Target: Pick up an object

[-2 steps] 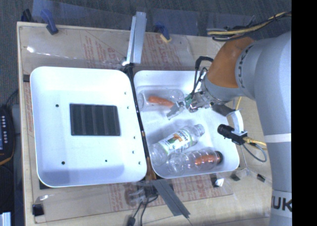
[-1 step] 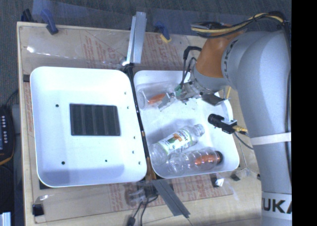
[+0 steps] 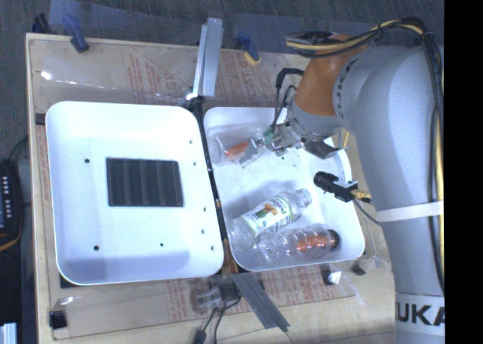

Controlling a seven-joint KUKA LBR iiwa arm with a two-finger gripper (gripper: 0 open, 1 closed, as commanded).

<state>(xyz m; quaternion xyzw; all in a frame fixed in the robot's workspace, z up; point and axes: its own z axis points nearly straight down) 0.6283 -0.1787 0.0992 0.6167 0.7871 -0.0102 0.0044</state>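
Two bottles (image 3: 273, 213) lying diagonally, side by side

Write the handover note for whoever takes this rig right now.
Gripper: low in the right bin's far end, beside a clear packet with orange inside; jaw state unreadable, no grasp confirmed.
Near end of right bin: two clear plastic bottles, one with a green and white label, one with an orange-brown label.
Left bin: a dark rectangular panel.
Done: nothing lifted.
Left: pick up one object.

One fixed camera looks down at a slant from above the tabletop (image 3: 136, 56), taking in both bins (image 3: 121, 259).
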